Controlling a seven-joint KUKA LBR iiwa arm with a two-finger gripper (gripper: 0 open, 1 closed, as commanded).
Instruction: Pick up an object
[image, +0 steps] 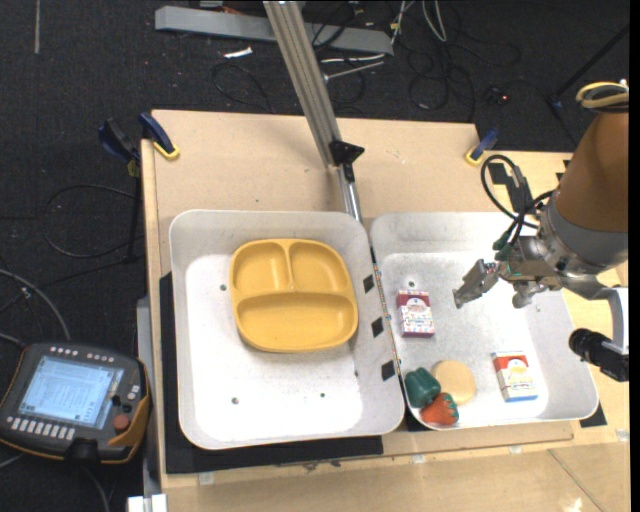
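Hand (497, 282) hangs open and empty above the right bin (570, 330), near a small carton (415, 314) with unreadable print.

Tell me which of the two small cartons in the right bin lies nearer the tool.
The red and white carton by the bin's left wall, just left of and below the tool. The other carton, with the orange picture, lies further off toward the near right corner.
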